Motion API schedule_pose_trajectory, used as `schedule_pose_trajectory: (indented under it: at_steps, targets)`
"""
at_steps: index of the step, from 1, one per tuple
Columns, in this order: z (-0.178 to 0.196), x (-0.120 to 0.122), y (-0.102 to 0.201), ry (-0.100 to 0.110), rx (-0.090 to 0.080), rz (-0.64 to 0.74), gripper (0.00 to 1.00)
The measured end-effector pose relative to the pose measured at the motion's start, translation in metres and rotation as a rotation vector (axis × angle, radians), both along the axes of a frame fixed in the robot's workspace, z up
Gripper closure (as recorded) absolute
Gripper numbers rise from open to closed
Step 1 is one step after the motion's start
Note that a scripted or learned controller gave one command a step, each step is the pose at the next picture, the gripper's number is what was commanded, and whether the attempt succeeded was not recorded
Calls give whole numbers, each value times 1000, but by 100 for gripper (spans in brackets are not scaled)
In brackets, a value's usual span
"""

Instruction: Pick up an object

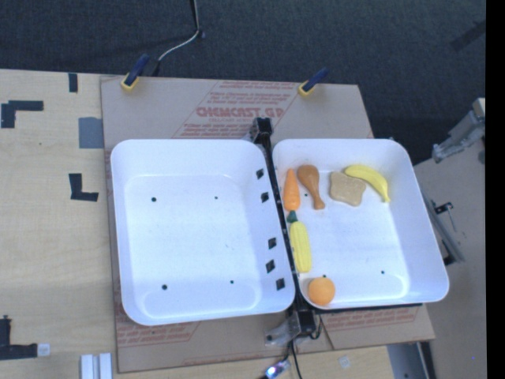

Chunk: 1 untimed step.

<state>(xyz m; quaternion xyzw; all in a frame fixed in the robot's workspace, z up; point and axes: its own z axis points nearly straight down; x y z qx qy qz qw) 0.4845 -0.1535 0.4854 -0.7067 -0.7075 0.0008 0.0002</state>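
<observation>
The right white bin (410, 243) holds several toy foods. An orange carrot (290, 189) lies along the divider, with a brown drumstick (311, 185) just right of it. Further right, a tan bread slice (346, 188) touches a yellow banana (369, 180). A yellow corn cob (300, 245) lies below the carrot against the divider. An orange fruit (321, 290) sits in the near left corner of that bin.
The left white bin (126, 235) sits beside the right one on a cardboard sheet (237, 109) clamped at the back. A grey metal part (465, 133) juts in at the right edge, and a bracket (446, 231) sits just outside the right bin.
</observation>
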Motion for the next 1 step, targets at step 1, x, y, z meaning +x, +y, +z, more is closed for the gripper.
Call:
schedule_pose_trajectory:
  at_steps: [1]
  targets:
    - [52, -1, -70, -6, -5, -6, 0]
